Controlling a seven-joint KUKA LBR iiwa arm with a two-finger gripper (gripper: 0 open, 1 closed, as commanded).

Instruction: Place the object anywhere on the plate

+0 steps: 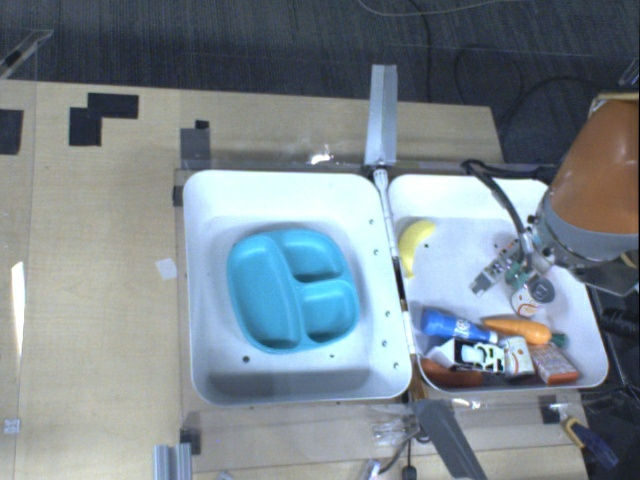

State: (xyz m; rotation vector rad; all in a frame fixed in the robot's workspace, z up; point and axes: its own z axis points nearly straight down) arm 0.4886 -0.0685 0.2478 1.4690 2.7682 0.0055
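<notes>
so the gripper (497, 273) hangs over the right bin (455, 213), can't tell if it's open or closed, with the carrot (517, 328) just below it lying lengthwise left-right in the pile, and the blue plate (292, 288) sits well off left in the other bin (205, 268)

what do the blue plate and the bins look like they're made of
Blue divided plate: probably moulded plastic, going by its even colour, rounded compartments and soft sheen. White bins: likely plastic too, smooth and slightly glossy with rounded corners, though painted metal can't be ruled out.
</notes>
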